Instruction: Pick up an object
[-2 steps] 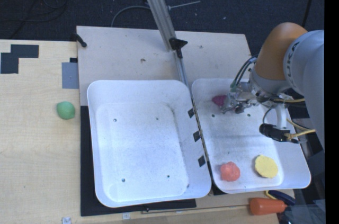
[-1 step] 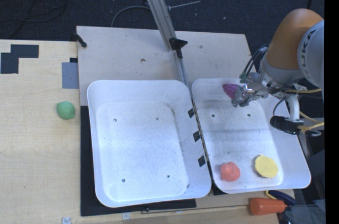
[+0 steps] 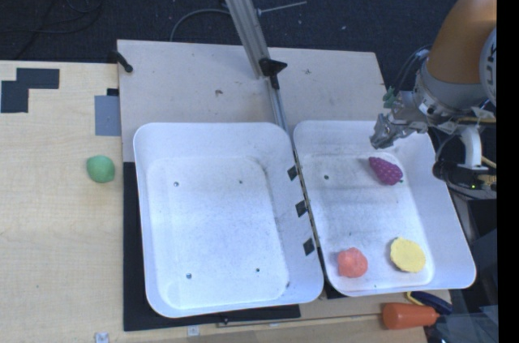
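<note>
Gripper (image 3: 384,137) hangs over the right bin's (image 3: 454,252) far edge, just up-left of the purple grape bunch (image 3: 386,169); can't tell its state. Red (image 3: 352,262) and yellow (image 3: 407,255) pieces sit near the front.

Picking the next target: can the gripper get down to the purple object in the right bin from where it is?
Probably yes. The gripper hangs just above and left of the purple object, which lies alone in the right bin, well apart from the red and yellow objects.
</note>
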### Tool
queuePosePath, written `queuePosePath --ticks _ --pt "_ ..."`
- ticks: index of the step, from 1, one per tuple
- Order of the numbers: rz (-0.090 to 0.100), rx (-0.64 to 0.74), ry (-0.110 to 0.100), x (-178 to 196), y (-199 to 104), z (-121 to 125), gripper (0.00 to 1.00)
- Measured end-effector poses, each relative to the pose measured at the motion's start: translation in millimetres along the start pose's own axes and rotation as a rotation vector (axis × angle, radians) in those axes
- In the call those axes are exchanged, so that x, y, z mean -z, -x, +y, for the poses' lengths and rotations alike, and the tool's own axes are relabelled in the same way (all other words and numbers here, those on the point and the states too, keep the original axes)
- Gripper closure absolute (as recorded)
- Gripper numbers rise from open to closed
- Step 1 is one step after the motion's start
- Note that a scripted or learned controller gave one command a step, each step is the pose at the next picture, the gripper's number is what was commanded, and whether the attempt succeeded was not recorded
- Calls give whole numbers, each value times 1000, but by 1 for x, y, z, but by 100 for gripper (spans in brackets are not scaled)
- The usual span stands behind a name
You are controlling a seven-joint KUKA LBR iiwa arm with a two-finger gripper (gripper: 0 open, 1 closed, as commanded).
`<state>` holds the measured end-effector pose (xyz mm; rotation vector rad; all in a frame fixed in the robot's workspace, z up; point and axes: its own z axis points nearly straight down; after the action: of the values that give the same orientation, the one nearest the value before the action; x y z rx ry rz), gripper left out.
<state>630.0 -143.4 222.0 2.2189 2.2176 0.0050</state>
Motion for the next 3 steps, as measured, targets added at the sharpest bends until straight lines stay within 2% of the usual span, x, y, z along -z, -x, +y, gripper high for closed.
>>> queuePosePath --ticks 1,3 --pt "1 1 -6 1 0 0 100" --pt "2 3 -6 -13 -98 -13 100"
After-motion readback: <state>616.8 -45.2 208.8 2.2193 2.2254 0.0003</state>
